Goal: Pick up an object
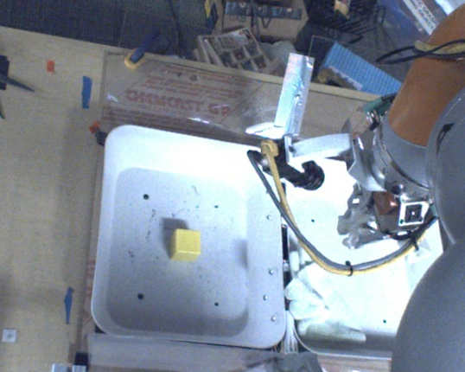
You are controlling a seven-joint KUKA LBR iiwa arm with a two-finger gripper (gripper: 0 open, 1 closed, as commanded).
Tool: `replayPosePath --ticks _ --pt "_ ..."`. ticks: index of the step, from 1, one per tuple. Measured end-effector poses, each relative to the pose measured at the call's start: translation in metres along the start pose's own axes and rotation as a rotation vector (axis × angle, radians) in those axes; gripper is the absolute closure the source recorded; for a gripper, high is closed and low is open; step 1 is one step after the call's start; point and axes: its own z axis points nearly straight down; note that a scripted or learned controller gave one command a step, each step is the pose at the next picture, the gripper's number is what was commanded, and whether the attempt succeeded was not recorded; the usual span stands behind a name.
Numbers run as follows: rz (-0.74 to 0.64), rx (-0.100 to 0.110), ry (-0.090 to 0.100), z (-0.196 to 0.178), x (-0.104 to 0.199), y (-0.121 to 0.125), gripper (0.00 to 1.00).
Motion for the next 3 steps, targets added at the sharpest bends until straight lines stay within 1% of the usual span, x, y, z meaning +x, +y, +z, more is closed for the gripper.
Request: replayPosePath --ticks 3 --pt "0.005 -0.018 -0.008 -0.024 0.007 0.003 1.0"
